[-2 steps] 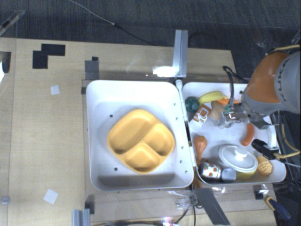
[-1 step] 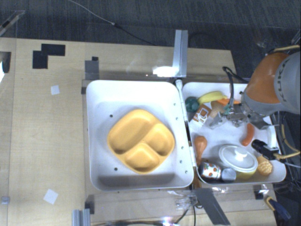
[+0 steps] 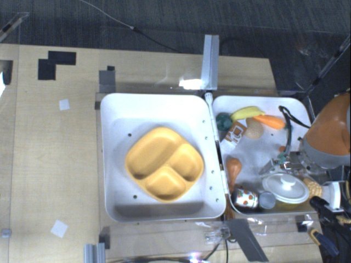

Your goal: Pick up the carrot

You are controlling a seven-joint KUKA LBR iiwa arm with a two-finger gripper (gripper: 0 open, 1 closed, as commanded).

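Carrot [image 3: 272,121] lies just right of the banana [image 3: 247,113], a beige ball [image 3: 253,129] crowding it from below. Gripper [image 3: 281,164] hangs well below the banana; its opening can't be made out. Risk: a descent there snags the neighbours instead.

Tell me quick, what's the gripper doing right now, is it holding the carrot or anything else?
Gripper: over the right bin, fingers' state cannot be told. The carrot lies apart from it near the bin's far wall, beside the banana.
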